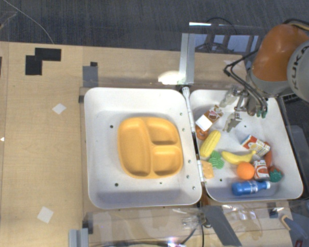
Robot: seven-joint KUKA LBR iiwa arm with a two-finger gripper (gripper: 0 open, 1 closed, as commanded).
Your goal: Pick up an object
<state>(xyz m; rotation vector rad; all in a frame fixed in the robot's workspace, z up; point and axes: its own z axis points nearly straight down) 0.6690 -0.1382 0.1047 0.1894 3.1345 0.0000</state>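
The right bin is carrying all the candidates: a small white-and-brown packet near its left wall, a yellow corn cob just below it, a banana lying across the middle, an orange touching the banana's underside, a blue bottle along the near edge, and a red-and-white carton toward the right wall. The gripper is hanging over the bin's far half, fingers looking slightly spread with nothing between them, so I'm calling this the approach, nothing picked yet. It's sitting between the packet and the carton, over bare white floor. The next move is calling for a choice: shifting left onto the packet or nearer onto the corn, then descending with the claw straddling it. Room is looking tight at the bin's near half, where things are crowding and touching; the far right corner is offering open floor. The left bin is holding a yellow divided tray in its middle.
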